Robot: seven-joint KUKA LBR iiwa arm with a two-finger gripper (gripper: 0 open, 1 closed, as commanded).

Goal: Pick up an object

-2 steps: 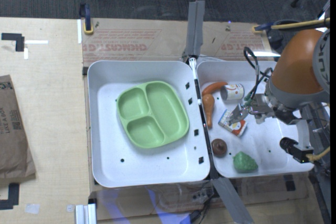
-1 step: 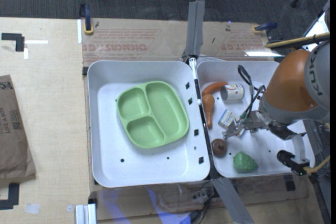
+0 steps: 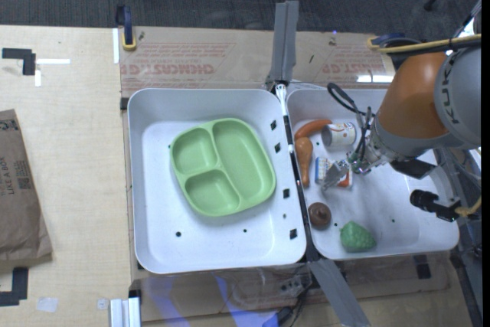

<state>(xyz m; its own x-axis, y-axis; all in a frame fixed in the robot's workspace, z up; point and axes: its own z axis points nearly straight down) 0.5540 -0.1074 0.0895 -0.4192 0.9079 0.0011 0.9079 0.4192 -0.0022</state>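
A pale green tray (image 3: 223, 166) (three compartments) lies in a white bin (image 3: 145, 241); the arm's band (image 3: 413, 92) is orange.

Single grey KUKA arm (image 3: 459, 99) enters from the right edge of the camera view, bulky link angled down and leftward. Wide orange band (image 3: 411, 92) wraps the arm just above the wrist, facing the camera. Below the band the grey wrist narrows toward the two-finger metal pincer (image 3: 342, 171), which points down and to the left, low over the right side of the desk. Black cables loop from the wrist area. Pincer finger spacing unclear from this angle.
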